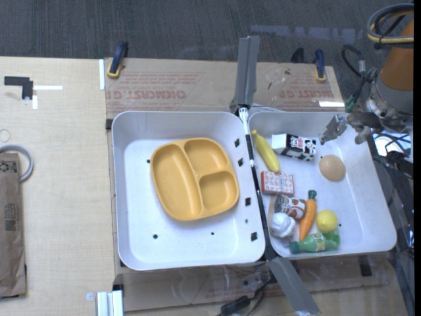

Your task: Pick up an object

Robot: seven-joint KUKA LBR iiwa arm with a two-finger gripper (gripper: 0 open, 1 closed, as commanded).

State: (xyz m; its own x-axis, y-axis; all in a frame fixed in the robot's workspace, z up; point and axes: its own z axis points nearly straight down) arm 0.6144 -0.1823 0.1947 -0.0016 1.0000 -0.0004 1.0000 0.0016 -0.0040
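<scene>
While pincer (347, 129) hovers; smooth tan egg (333, 168), curved banana (266, 151) below.

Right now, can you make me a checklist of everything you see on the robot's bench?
Surface: wooden bench bearing two white bins, left bin and right bin.
Job's things: in the right bin, banana, cow-print carton, egg, red box, carrot, lemon, green bottle, small white-capped bottle.
Clutter: yellow divided plate in the left bin; brown paper bag.
Grippers: gripper above the right bin's far corner, nothing between its jaws.
Cables: some beside the arm.
Surroundings: cardboard, blue clamps.
</scene>
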